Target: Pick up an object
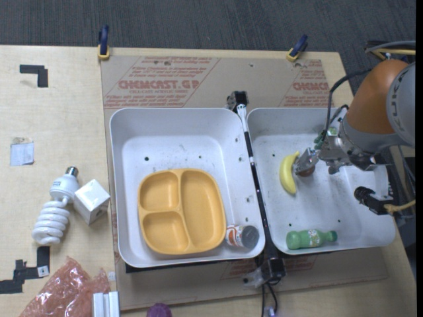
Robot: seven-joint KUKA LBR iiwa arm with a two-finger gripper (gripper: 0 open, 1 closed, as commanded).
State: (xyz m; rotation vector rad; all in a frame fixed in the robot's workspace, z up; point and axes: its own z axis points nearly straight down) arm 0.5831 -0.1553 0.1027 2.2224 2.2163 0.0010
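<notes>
— Since the gripper (305,165) sits right beside that banana (288,173) in the right bin (370,240), I'd guess the banana is what it's after. How would it handle, do you think?

— Light, I'd say, and smooth-skinned, so a bit slippery. It looks like a toy, which would make it stiff; if real, it would bruise under a hard squeeze. It's curved, so I'd take it across the thick middle, not at the tapered ends.

— Are the fingers open or closed?

— I cannot tell from here; they're a dark cluster against the banana's upper end, and I can't say they have it between them.

— What else is in that bin?

— A green bottle (311,238) lying on its side near the front wall, well apart from the banana. Round, so it would likely roll.

— And the left bin (125,177)?

— A yellow divided plate (182,211) with three compartments, nothing in them that I can see, and a small can (242,236) on its side, touching the plate's right front corner.

— On the counter (59,124)?

— A spiral light bulb (53,213) and a small white box (91,201), well left of both bins.
</notes>
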